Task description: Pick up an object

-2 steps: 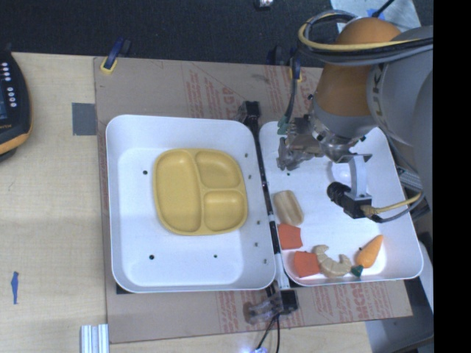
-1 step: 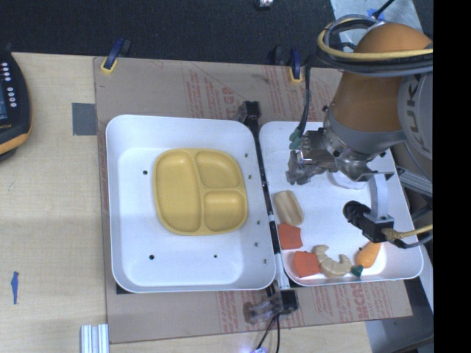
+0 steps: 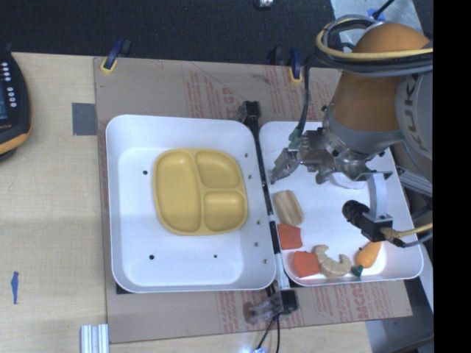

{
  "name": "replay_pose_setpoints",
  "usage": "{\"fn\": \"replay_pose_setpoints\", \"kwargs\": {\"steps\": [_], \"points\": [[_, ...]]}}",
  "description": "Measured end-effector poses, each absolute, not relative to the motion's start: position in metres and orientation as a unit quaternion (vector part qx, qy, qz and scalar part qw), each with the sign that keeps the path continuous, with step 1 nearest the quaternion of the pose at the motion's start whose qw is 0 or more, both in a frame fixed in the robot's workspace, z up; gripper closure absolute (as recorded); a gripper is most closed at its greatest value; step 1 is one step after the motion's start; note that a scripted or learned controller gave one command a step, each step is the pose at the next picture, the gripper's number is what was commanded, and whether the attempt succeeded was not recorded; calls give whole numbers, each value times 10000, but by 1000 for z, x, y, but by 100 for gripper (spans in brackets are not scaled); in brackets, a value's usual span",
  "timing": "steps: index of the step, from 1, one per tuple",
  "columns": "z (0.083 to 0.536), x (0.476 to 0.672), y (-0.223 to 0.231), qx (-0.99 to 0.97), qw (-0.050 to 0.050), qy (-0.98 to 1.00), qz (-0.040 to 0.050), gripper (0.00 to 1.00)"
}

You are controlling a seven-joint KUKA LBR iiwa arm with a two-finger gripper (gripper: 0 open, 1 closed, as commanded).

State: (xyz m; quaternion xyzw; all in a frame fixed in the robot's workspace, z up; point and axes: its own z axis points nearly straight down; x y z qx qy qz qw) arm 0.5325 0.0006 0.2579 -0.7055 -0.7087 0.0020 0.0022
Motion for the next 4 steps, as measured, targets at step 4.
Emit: {"fn": "replay_pose_setpoints", "kwargs": {"steps": [4], "points": [[202, 473, -16, -7067, 33, -7075, 27, 0]]}}
